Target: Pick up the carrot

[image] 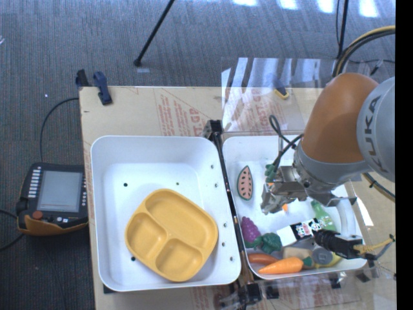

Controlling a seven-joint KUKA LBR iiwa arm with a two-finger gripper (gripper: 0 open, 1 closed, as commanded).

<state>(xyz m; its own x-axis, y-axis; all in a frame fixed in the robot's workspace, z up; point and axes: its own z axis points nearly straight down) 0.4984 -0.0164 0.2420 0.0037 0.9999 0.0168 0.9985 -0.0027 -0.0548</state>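
Observation:
The carrot point(282, 267) is orange and tapered, and lies on its side along the front wall of the right bin point(233, 148). My gripper point(275, 203) hangs over the middle of that bin, well behind the carrot and apart from it. The grey wrist and orange band of the arm cover the bin's right half. I see nothing of the carrot's size held at the gripper.
Around the carrot lie a red-orange piece point(261, 258), broccoli point(270, 242), purple grapes point(250, 228) and a black-and-white item point(304, 229). A watermelon slice point(244, 182) lies farther back. The left bin point(103, 173) holds a yellow divided plate point(171, 234). A teach pendant point(55, 199) sits off the bench.

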